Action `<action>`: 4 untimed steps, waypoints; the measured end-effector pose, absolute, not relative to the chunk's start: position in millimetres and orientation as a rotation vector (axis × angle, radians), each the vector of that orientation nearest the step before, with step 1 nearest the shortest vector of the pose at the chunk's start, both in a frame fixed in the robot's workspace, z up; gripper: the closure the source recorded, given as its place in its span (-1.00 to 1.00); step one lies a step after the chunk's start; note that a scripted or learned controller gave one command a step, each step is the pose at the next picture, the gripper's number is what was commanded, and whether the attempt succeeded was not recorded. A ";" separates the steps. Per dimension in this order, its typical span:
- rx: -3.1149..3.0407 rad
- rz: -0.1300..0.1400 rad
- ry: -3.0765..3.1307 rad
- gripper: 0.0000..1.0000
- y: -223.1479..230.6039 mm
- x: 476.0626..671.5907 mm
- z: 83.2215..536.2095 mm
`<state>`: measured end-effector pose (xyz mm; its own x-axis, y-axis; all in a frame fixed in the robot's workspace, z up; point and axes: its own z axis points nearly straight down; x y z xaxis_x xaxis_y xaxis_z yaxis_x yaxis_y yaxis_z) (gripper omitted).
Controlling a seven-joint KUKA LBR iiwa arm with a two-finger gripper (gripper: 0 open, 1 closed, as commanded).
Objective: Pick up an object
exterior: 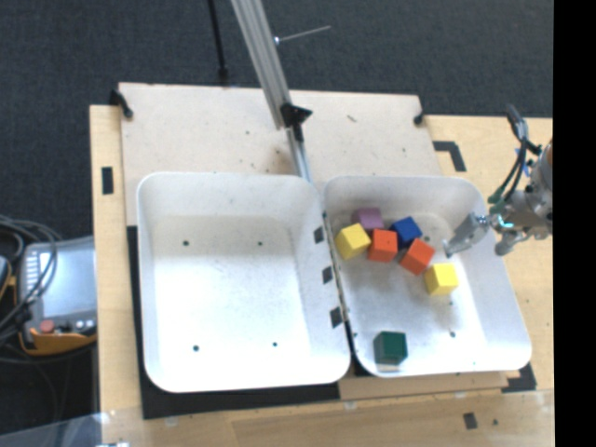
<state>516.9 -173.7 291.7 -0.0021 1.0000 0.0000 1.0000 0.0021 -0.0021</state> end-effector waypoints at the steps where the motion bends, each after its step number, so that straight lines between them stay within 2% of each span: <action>1: -2.222 -0.001 -2.224 -1.00 -173.7 517.6 293.8; 2: -2.221 0.005 -2.219 -1.00 -174.3 512.9 232.3; 4: -2.225 0.004 -2.215 -1.00 -178.1 523.5 143.0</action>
